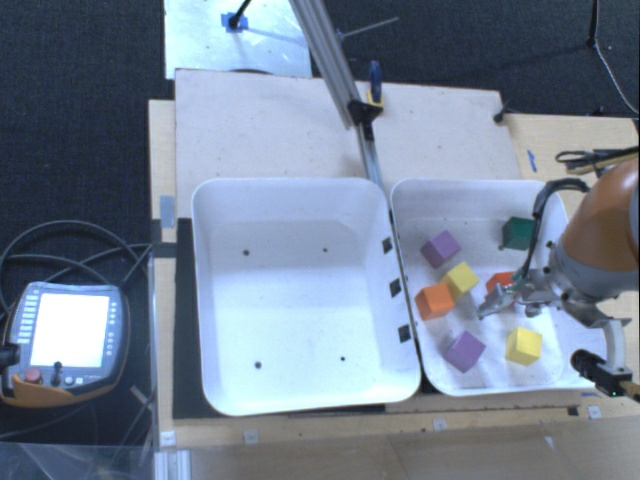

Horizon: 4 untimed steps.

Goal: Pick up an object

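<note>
The red block point(499, 282) lay in the right bin point(420, 200), partly hidden by the gripper point(497, 302) low over it; whether the gripper was open or closed could not be told. Nothing looked lifted, so the pick remained undone, with other blocks nearby.

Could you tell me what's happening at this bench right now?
A KUKA arm reaches from the right into the right-hand bin, trying to pick up an object. Its gripper sits low among scattered blocks: two purple cubes, two yellow cubes, an orange cube, a green block and a red piece beside the gripper. Nothing is visibly held. The left bin sits alongside.
</note>
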Each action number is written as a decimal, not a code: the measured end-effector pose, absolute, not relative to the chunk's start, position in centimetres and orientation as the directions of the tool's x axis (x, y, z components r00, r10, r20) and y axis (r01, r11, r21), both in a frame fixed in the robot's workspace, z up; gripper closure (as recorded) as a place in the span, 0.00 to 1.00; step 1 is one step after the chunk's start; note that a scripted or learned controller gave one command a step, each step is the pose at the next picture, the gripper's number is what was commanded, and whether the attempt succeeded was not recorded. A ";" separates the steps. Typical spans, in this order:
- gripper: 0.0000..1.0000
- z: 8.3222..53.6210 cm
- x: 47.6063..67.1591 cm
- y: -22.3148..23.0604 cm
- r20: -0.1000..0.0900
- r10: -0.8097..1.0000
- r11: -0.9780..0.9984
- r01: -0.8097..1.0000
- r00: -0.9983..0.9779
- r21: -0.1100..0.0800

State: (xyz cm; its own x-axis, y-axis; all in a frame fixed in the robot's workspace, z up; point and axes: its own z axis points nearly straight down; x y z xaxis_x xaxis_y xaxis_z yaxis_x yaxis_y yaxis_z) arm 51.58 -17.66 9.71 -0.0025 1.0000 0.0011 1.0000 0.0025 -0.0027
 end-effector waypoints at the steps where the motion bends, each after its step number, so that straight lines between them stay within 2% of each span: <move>1: 1.00 11.1 51.8 -17.7 -0.001 1.000 0.005 1.000 -0.005 0.003; 3: 1.00 22.1 53.5 -18.0 -0.003 1.000 0.006 1.000 -0.006 0.008; 4: 1.00 24.5 53.7 -18.0 -0.002 1.000 0.005 1.000 -0.005 0.005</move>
